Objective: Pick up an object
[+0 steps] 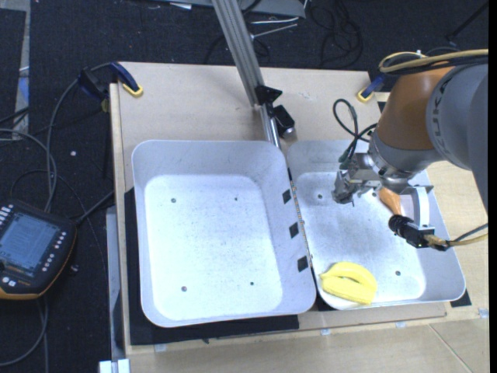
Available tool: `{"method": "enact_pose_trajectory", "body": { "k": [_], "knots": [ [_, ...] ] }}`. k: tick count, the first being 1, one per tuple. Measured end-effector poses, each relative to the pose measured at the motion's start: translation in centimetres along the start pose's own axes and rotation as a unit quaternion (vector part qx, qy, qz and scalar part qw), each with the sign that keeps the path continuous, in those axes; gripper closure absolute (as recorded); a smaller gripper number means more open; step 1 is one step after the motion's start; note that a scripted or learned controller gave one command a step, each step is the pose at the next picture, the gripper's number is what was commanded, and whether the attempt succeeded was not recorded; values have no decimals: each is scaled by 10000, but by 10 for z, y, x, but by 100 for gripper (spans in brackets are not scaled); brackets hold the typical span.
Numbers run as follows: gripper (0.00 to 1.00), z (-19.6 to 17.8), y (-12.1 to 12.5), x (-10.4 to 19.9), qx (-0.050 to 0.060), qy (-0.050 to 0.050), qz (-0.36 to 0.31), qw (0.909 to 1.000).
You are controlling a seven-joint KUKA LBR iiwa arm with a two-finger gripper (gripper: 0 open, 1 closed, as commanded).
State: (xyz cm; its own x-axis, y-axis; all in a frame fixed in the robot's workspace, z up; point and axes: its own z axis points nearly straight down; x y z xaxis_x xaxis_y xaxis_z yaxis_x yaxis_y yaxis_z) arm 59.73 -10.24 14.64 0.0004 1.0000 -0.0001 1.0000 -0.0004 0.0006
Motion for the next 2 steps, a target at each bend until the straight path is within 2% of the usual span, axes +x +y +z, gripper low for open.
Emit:
{"method": "enact_pose_trajectory", "body": {
  "k": [2],
  "knots": [
    [100,-89,-7,-6,-18,-2,0,10000]
  ]
}}
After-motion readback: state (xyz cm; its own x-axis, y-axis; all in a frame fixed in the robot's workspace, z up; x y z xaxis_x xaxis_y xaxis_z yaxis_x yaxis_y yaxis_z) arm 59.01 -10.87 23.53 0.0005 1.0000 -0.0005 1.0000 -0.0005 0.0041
